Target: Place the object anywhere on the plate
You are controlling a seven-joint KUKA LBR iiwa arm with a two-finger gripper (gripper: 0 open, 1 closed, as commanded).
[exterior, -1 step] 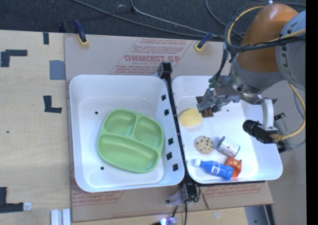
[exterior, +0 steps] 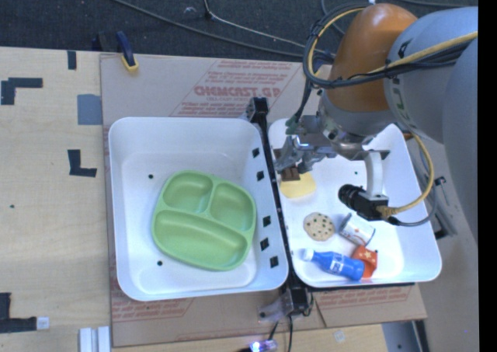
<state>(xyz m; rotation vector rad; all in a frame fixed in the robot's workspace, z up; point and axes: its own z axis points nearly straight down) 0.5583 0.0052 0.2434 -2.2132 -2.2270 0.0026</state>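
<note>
While the arm reaches in from the right, we see the claw (exterior: 292,162) low in the right bin (exterior: 411,261), right over a yellow object (exterior: 301,186) by the left wall; whether it is clenched or released, we cannot tell. Nearer to us lie a cookie (exterior: 318,225), a blue bottle (exterior: 337,263) and an orange packet (exterior: 367,259). Over in the left bin (exterior: 132,148), the green plate (exterior: 205,219) sits flat.
</note>
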